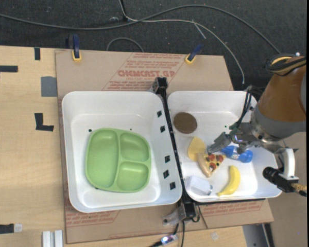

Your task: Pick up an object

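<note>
The right bin point(216, 104) holds a round brown cookie point(185, 122), a yellow wedge point(196, 148), a toy pizza slice point(211, 163), a blue object point(244, 156), a banana point(230, 181) and a small white piece point(198, 184). My gripper point(218, 145) hangs low over the middle of this bin, just above the pizza slice and right beside the blue object, which its body partly covers. Whether it touches either one is unclear.
The left bin point(74, 112) holds a green divided plate point(118, 160). A black divider point(167, 138) runs between the bins. The arm's orange and grey wrist point(280, 102) looms over the right bin's right rim. Cables cross the dark floor behind.
</note>
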